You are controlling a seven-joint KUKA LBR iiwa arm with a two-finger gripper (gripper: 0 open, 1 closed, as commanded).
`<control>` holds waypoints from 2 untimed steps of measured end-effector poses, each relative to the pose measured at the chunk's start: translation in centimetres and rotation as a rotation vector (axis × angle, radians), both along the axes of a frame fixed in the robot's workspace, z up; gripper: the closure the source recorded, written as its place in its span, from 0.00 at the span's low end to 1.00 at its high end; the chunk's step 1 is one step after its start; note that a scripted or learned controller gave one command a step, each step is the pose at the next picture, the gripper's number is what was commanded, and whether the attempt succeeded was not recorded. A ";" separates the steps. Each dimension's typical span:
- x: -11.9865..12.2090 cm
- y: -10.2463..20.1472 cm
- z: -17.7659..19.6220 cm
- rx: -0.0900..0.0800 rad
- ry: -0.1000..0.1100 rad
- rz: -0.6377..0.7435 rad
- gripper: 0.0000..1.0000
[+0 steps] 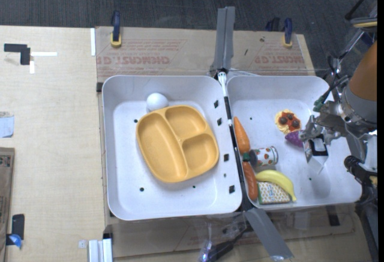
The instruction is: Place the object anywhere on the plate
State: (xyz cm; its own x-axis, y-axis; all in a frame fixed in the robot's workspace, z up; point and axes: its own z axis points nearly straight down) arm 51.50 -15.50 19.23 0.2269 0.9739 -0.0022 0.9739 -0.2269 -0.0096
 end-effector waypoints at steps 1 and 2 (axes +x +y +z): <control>2.6 7.2 -0.6 0.000 0.000 0.040 1.00; 3.5 14.7 -0.6 -0.001 -0.001 0.053 1.00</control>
State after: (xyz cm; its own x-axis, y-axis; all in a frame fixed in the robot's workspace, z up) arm 54.99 -0.79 18.67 0.1746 0.9846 -0.0035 0.9846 -0.1746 -0.0087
